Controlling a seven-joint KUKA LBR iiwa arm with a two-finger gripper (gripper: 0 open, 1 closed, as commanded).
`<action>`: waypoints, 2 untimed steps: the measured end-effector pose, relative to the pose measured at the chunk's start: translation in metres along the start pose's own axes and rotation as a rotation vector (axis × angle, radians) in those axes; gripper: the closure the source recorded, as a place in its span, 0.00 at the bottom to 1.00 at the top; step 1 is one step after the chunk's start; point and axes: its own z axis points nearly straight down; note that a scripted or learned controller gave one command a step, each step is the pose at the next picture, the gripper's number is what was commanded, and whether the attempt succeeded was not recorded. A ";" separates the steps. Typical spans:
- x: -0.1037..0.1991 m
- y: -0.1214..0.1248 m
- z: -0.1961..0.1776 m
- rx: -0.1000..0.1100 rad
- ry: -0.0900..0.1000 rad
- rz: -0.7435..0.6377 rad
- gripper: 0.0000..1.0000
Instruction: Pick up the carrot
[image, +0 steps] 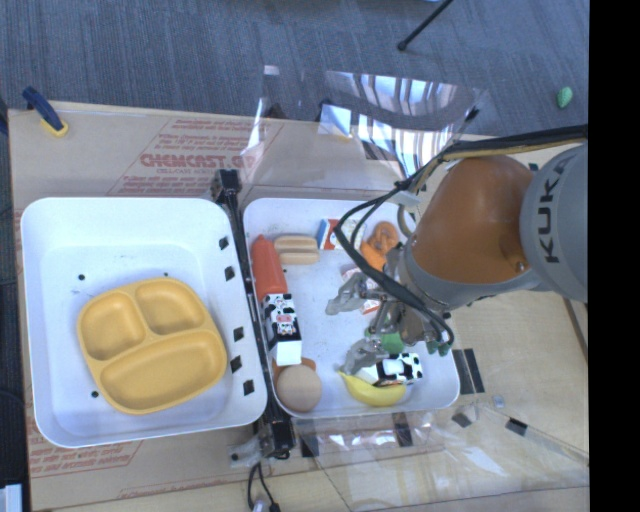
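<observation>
The carrot (380, 243), a small orange piece, lies at the back of the right bin (330, 212), partly hidden by the arm's cables and wrist. My gripper (354, 324) hangs over the middle of that bin, in front of and slightly left of the carrot and apart from it. Its metal fingers (347, 295) are spread open, and only bare bin floor shows between them. The orange-banded wrist (470, 225) covers the bin's right side.
Also in the right bin are a red-orange stick (267, 268) along the left wall, a tan bun (296, 248), a cow-print carton (283, 322), a brown egg (298, 388), a banana (373, 392) and a cow-print block (401, 368). A yellow divided plate (150, 343) lies in the left bin (60, 225).
</observation>
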 end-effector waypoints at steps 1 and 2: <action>-0.033 -0.047 0.094 -0.002 0.007 0.020 0.00; -0.075 -0.096 0.111 0.001 -0.005 -0.136 0.00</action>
